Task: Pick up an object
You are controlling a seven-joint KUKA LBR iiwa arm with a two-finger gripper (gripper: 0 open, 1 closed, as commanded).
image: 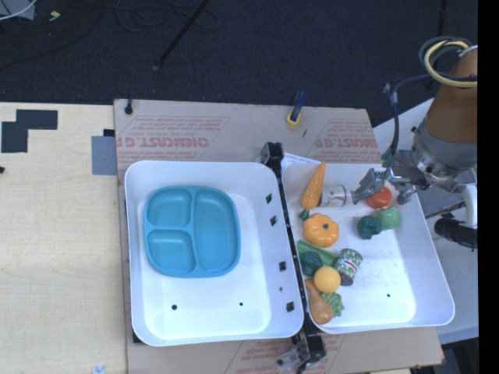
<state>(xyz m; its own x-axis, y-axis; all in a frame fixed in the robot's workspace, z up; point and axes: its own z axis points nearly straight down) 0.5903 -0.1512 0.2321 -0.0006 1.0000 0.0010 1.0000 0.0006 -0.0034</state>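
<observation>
Over right bin [437, 287], gripper [382, 187] hung with fingers spread wide, red tomato [380, 198] sitting between them near far wall; whether fingers actually touched it, cannot tell. Green broccoli [380, 222] just beside.

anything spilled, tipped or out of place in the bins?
Nothing spilled. All the toy food is crowded in the right bin; a small can lies on its side by the carrot. The left bin holds the blue plate.

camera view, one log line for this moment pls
gripper over red toy, right bin | grasp: unconfirmed | blue tray, left bin
</observation>
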